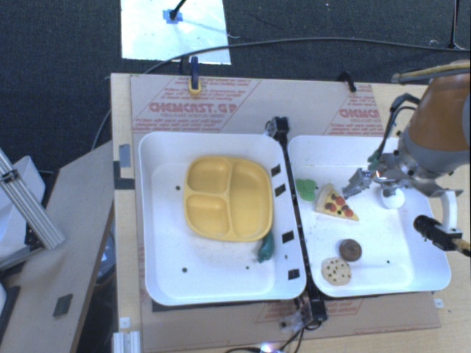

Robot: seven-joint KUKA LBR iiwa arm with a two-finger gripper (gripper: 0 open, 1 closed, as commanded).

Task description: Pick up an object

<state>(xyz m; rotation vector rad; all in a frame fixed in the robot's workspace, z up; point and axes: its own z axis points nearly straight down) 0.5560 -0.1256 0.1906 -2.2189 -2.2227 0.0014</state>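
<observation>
Camera view puts the tool (358, 183) low in the right bin (430, 271), just right of the toy pizza slice (336, 203); whether it is wide or narrow I cannot tell. That slice lies flat near the bin's left wall, beside a green piece (305, 190), with two cookies (343, 260) nearer. It is probably light, stiff plastic, slick, best pinched across its narrow sides

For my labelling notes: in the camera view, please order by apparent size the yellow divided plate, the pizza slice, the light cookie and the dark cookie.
1. yellow divided plate, by far the largest
2. pizza slice
3. light cookie and dark cookie: they look nearly alike, so I do not rank them.
</observation>
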